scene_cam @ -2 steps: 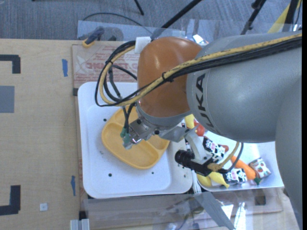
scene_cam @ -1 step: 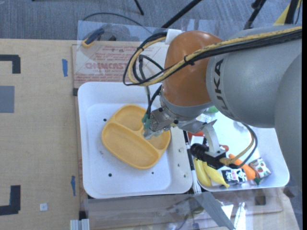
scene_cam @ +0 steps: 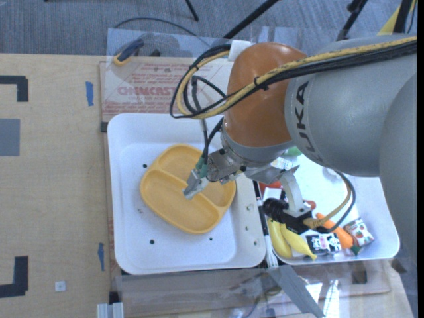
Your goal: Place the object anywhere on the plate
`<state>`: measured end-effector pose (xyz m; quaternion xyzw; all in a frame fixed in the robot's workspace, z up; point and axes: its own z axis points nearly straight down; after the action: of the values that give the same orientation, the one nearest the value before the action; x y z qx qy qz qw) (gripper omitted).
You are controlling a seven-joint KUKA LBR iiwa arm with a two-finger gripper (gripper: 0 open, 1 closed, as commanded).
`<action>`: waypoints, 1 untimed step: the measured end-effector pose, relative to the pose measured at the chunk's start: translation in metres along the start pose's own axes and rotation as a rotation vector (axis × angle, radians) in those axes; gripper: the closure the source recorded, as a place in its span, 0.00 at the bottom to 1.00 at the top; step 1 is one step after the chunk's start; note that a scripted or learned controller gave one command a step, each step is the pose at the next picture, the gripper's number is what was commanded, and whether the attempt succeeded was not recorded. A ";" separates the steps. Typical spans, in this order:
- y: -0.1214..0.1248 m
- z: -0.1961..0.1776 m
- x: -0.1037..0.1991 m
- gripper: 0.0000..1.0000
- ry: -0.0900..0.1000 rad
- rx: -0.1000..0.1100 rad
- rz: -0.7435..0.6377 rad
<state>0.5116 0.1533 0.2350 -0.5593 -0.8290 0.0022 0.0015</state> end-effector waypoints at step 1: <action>0.001 -0.007 0.000 1.00 -0.001 0.002 0.000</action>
<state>0.5129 0.1534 0.2422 -0.5593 -0.8290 0.0034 0.0017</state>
